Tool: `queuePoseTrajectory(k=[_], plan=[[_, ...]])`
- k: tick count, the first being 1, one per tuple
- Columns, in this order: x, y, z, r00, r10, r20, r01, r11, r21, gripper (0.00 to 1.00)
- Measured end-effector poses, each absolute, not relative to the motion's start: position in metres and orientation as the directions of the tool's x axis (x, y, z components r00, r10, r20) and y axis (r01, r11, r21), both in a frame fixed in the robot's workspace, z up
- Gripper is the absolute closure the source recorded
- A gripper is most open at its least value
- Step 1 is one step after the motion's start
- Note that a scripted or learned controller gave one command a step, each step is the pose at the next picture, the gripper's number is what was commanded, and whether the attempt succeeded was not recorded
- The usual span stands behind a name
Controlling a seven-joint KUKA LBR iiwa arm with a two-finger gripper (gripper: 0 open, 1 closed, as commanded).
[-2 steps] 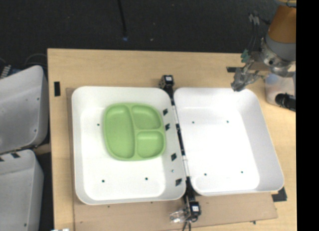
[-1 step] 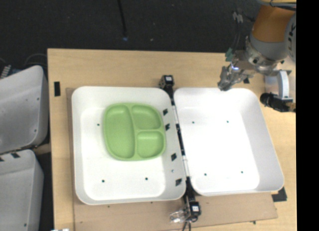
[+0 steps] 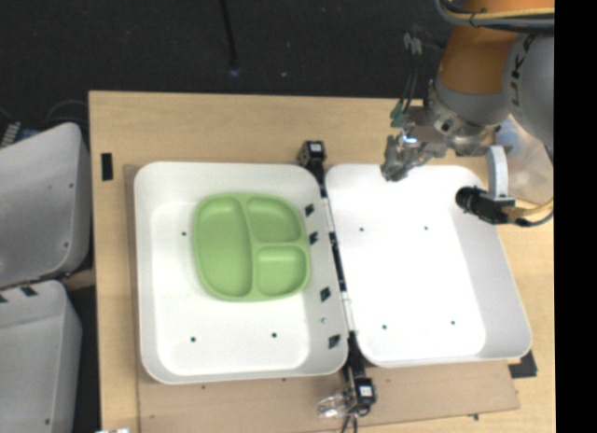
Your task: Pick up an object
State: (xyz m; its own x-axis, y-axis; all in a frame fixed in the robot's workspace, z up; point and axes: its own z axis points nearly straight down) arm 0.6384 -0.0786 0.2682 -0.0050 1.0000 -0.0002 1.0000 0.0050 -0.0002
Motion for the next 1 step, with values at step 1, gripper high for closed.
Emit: queuePoseTrajectory(k=[1], plan=[[0.6290,-0.0231,0.2554,-0.006,1.000,0.000,1.000,0.006,-0.001,1.00]])
